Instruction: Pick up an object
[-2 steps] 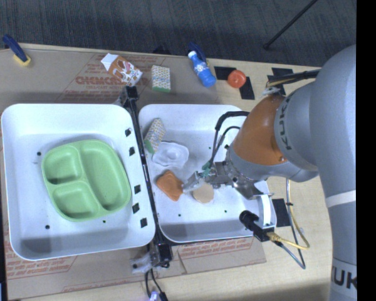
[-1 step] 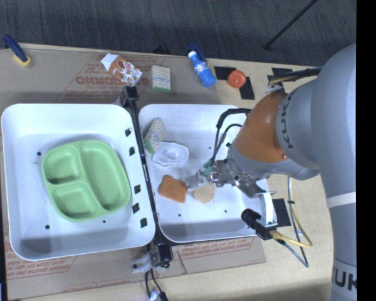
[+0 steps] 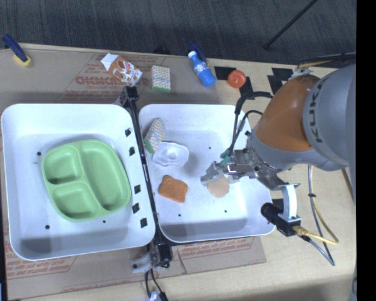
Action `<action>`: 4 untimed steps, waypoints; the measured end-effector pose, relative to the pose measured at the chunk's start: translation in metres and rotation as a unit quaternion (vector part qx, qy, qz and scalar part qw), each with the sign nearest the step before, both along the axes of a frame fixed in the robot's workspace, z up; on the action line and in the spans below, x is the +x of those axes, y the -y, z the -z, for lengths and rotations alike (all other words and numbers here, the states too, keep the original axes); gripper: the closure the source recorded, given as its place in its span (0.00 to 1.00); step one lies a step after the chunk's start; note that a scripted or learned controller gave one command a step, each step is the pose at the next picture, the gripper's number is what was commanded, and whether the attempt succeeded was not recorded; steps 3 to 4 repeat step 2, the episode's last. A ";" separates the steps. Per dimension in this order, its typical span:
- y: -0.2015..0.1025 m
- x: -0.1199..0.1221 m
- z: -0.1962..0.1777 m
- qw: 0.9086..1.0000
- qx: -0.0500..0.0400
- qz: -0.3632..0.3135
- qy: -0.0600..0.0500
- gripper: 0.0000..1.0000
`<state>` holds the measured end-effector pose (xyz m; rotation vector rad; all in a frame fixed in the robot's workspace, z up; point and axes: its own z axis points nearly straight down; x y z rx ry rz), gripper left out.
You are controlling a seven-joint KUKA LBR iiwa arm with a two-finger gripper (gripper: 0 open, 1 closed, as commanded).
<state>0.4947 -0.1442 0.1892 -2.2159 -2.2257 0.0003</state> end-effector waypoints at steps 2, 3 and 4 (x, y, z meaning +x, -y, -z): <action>-0.093 -0.018 -0.023 1.000 0.000 -0.002 -0.002 1.00; -0.093 -0.018 -0.023 1.000 0.000 -0.002 -0.002 1.00; -0.093 -0.018 -0.023 1.000 0.000 -0.002 -0.002 1.00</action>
